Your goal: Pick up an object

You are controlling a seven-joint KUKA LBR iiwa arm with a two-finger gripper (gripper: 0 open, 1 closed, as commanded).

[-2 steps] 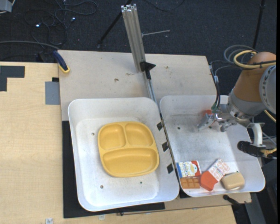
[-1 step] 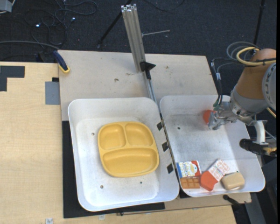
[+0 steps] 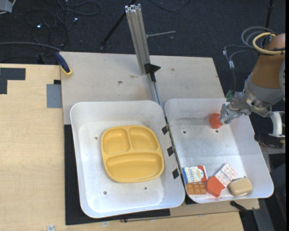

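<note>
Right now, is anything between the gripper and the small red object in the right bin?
Nothing visible. The gripper sits right beside the red object, on its right, with only bare floor of the right bin around them.

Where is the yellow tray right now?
The yellow tray lies flat in the middle of the left bin, left of the divider between the two bins, far from the tool.

Two white bins side by side: left bin (image 3: 82, 177), right bin (image 3: 253, 153). One yellow tray (image 3: 132, 153), three compartments, in the left. Five small things in the right: one red piece (image 3: 215, 121) near the far wall, one carton (image 3: 194, 173), one waffle (image 3: 196, 188), one red block (image 3: 215, 186), one tan bun (image 3: 240, 186). One wrapper (image 3: 226, 173) besides.
</note>
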